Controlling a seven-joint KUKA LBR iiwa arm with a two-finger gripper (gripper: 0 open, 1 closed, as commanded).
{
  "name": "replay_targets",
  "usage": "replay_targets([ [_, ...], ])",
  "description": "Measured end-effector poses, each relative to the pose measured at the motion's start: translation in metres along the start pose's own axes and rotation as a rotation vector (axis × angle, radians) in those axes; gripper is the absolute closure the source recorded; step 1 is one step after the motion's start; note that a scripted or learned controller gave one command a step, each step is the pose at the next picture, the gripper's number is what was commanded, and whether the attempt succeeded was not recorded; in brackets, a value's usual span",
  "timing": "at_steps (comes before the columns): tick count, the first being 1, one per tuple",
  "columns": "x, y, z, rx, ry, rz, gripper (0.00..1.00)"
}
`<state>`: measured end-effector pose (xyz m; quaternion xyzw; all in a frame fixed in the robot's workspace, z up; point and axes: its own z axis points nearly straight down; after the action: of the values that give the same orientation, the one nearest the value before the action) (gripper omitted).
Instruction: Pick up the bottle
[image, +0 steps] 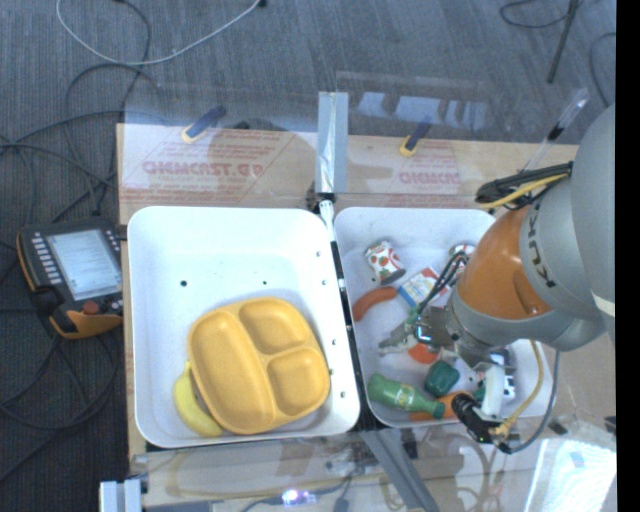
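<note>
The bottle (398, 392) is green with an orange cap and lies on its side near the front edge of the right bin (352, 330). My gripper (418, 335) hangs low over the middle of that bin, just above and behind the bottle, among other small items. The grey wrist with its orange band covers the bin's right half. Nothing is visibly held.
Around the gripper lie a teal piece (441, 378), an orange-red curved piece (372, 301), a blue and white box (417, 288) and a small red-spotted white cup (383, 260). The left bin (200, 250) holds a yellow divided plate (262, 362) resting on a yellow object (190, 405).
</note>
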<state>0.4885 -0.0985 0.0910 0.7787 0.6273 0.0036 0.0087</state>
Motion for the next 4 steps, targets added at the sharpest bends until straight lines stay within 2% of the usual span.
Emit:
replay_targets([
  [1,0.015,0.033,-0.092,0.019,0.003,-0.139,0.0],
  [2,0.014,0.054,-0.022,0.02,0.001,-0.023,0.0],
  [3,0.006,0.095,0.003,0.009,0.004,-0.346,0.0],
  [4,-0.035,0.104,-0.062,0.018,0.004,-0.535,0.0],
])
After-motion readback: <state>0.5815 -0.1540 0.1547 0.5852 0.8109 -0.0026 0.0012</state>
